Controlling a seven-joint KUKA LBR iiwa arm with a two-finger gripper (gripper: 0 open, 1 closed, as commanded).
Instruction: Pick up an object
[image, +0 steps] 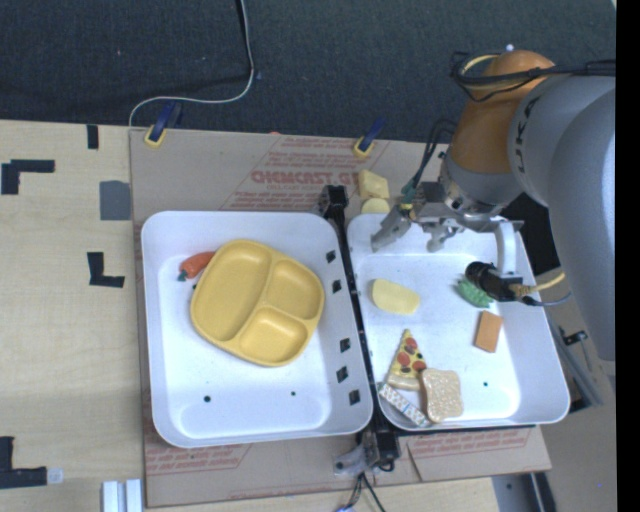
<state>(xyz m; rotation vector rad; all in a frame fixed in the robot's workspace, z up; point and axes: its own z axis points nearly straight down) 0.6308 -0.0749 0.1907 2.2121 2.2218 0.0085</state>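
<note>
My gripper (414, 235) hangs over the back edge of the right bin (530, 395), open, its two grey fingers (388, 232) spread wide with nothing between them. Just in front of it, on the bin floor, lies a pale yellow lump (395, 296). A green item (473, 292) and an orange block (487, 331) lie to the right. Near the front of the bin are a pizza slice (407, 360), a piece of toast (442, 394) and a patterned bar (400, 405).
The left bin (170, 400) holds a yellow divided plate (258, 302), with an orange carrot (197, 263) beside it at the back left. Two pale yellow pieces (373, 186) lie on the cardboard behind the right bin, close to the gripper.
</note>
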